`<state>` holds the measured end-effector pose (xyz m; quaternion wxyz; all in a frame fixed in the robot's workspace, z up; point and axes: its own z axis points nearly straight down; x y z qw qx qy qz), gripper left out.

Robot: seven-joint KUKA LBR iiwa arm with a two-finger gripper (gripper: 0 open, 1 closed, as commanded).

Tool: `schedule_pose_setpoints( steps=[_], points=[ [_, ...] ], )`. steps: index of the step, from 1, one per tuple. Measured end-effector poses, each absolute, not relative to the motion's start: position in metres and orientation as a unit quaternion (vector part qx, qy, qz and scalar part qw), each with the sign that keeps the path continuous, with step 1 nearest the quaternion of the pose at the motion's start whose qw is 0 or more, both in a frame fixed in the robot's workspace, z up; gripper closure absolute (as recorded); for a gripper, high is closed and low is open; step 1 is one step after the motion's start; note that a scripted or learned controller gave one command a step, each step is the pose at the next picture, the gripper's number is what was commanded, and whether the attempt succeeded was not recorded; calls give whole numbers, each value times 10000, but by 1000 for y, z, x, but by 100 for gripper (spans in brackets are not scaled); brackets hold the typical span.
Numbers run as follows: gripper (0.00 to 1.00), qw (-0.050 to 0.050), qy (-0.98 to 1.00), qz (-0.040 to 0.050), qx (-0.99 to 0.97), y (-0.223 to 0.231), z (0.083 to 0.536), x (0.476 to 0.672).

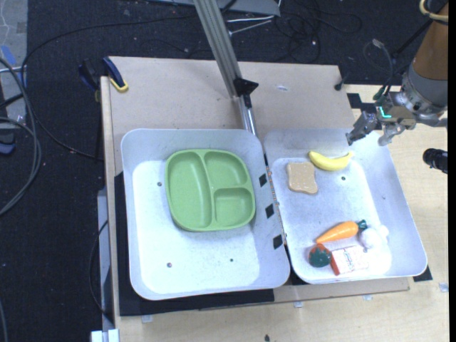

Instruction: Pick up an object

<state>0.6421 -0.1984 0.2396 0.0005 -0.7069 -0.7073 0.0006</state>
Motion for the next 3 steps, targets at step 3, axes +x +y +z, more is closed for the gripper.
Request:
schedule_pose_setpoints(
  steps=[3],
  points=[
    [0,12,-7079,12,-7063,-195,134,639]
  ],
)
